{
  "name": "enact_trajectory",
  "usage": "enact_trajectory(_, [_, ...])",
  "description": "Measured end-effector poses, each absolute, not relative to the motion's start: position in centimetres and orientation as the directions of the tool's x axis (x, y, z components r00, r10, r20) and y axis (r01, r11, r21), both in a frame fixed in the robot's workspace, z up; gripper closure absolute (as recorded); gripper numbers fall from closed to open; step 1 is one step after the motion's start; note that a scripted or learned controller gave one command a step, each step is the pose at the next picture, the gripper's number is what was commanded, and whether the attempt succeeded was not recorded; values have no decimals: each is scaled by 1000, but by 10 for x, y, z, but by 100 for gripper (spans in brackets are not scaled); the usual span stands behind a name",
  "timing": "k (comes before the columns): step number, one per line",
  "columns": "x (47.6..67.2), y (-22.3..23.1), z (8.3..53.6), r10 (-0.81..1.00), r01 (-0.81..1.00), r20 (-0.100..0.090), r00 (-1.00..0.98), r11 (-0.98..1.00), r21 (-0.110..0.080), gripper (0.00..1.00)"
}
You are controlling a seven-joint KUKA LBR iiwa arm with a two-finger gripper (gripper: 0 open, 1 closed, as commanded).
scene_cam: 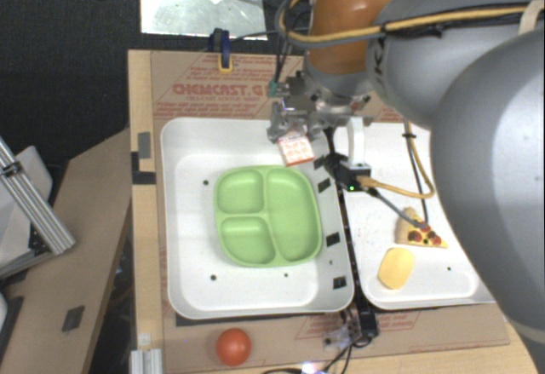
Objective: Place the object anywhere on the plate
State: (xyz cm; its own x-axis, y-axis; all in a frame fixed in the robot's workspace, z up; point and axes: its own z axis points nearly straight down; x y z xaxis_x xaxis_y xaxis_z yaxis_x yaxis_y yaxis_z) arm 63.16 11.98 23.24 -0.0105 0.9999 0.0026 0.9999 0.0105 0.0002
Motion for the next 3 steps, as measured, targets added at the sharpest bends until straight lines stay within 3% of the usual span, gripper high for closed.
enact_trajectory(1, [613, 179, 224, 1000, 1000, 2, -10, 10, 0, 100])
enact_trajectory(2, [610, 201, 216, 1000, 1000, 1, -6, 6, 0, 100])
enact_trajectory(3, [610, 201, 216, 1000, 1000, 0, -5, 5, 0, 0])
